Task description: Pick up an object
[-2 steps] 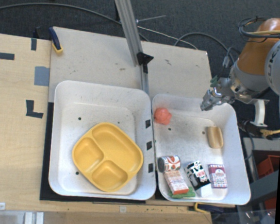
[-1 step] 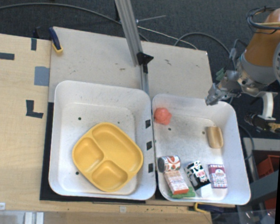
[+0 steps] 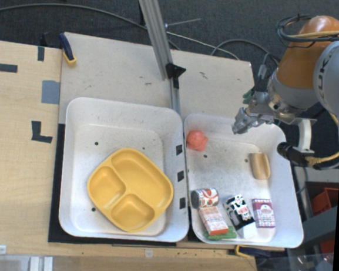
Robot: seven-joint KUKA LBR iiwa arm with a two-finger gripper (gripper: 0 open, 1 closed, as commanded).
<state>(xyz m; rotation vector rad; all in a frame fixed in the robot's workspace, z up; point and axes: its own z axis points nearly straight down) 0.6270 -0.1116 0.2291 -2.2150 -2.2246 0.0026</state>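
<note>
1. The arm is hanging over the far edge of the right bin (image 3: 290,172), so by the look of things the approach step is in hand and no object has been picked yet; nothing is showing between the fingers.
2. The end effector (image 3: 241,126) is pointing down at the bin's far wall, near its far right corner, and it is not touching any object as far as can be seen.
3. Whether it is spread or pressed together cannot be told from this slanted view.
4. The candidate objects are all lying in the right bin: a red ball (image 3: 197,140) is sitting near the far left corner, and a tan bread-like piece (image 3: 260,165) is lying toward the right wall, nearest the tool.
5. Along the near edge a small can (image 3: 206,197), a snack packet (image 3: 213,220), a black-and-white cow toy (image 3: 240,209) and a maroon carton (image 3: 263,213) are crowding together, some touching.
6. The left bin (image 3: 73,153) is carrying a yellow divided plate (image 3: 130,189).
7. The next move is probably calling for a descent onto one isolated object, the tan piece or the ball, since the near cluster is leaving little room.
</note>
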